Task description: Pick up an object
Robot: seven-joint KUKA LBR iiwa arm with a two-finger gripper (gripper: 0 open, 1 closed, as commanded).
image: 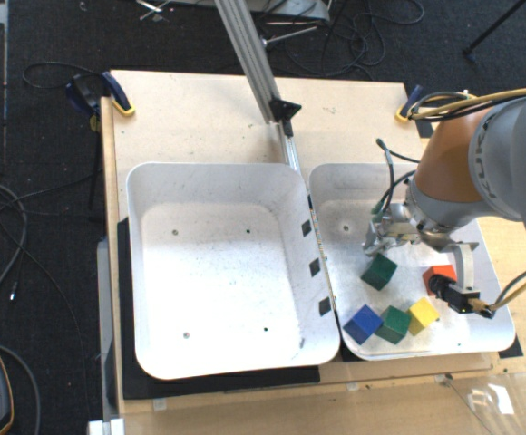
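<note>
Hanging over the right-hand shallow white bin [336, 188], the two-finger gripper [383, 243] is seen at the end of the grey arm with its orange band [449, 166], low over the bin floor — whether anything is clamped cannot be told, since the wrist hides the tips. Just below it a small dark green cube [379, 272] is tilted on one corner, touching or nearly touching the gripper; it may be lifted slightly, but that cannot be settled from this angle.

Further out, near the bin's front wall, a blue cube [364, 323], a second green cube [394, 324] and a yellow cube [423, 314] are packed in a row, touching one another. An orange-red block [442, 275] is partly covered by the arm's fittings.

The dark green cube is judged light and rigid, probably foam or wood — not fragile, with flat faces that should be gripped well. Two opposite flat faces are best taken, squarely, as a corner-to-corner hold on a tilted cube is likely to slip. The left bin [136, 188] lies alongside.
</note>
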